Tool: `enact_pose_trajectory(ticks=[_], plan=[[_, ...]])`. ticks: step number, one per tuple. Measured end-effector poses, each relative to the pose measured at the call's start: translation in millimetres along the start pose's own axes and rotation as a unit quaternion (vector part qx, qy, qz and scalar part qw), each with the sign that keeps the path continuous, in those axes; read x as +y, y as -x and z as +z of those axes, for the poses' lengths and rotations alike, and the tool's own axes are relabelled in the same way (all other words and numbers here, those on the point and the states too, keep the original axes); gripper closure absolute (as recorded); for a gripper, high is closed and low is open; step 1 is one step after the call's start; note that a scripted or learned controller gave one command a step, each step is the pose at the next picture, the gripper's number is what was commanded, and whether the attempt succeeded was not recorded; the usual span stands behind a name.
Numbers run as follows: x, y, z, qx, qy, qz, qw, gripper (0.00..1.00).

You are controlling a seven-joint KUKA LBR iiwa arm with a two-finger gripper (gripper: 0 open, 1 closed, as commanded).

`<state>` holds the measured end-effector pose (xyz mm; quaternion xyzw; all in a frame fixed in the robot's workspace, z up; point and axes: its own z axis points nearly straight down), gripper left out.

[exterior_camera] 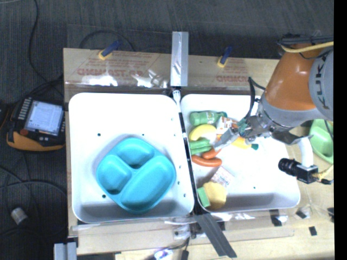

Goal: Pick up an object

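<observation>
Reaching in from the right, the grey arm [295,88] with its orange band hangs over the right bin [271,183], and its jaws [225,140] point down-left into a cluster of toys by the divider between the two bins. Whether the jaws are apart or together cannot be told: the tips blur into the toys beneath them, and nothing is clearly seen between them. The tips lie over or just beside a yellow toy [201,131] and a green toy [198,145], with an orange-red toy [207,158] just below.

A green packet [206,116] sits at the top of the cluster, partly covered by the yellow piece. Nearer the front wall lie a small clear wrapper [221,176] and a yellow-tan lump [212,195] pressed into the bin's front left corner; its shape is hard to make out.

The left bin [87,112] holds a blue divided tray [135,172], tilted, resting towards the front.

On the surface right of the bins, a pale green thing [324,140] is partly hidden behind the arm and cut off by the edge. A black cylinder [290,167] on a white bracket juts out below the wrist.
</observation>
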<state>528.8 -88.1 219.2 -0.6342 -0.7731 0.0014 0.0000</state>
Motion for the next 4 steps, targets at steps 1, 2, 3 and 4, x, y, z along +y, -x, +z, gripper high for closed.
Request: enact_pose_trajectory(ticks=[1,2,3,4], plan=[[41.9,63.5,63.0,0.0,-0.001,-0.06,0.9982,0.0],[40.8,87.3,110.5,-0.001,0.001,-0.03,0.9996,0.0],[40.4,86.6,103.9,0.001,-0.001,-0.027,0.9996,1.0],[55.1,4.7,18.2,0.001,0.0,0.003,1.0,1.0]])
